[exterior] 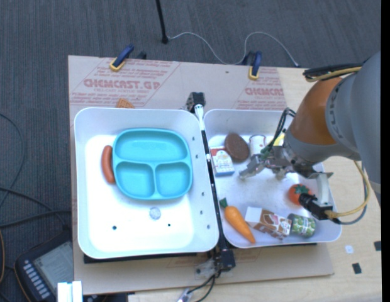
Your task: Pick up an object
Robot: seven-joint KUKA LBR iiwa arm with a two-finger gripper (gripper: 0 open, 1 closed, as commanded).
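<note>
Tray (151,163) in left bin (94,231), sausage (107,163) left of tray, carrot (238,223), can (302,225), tomato (298,194) in right bin (214,119).

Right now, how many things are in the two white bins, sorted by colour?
Blue: 1, divided plate
Orange: 2, carrot and sausage
Red: 1, tomato
Brown: 1, round cookie
Green: 1, can
White or mixed: 3, small carton, snack packet, small jar
Total: 9
</note>
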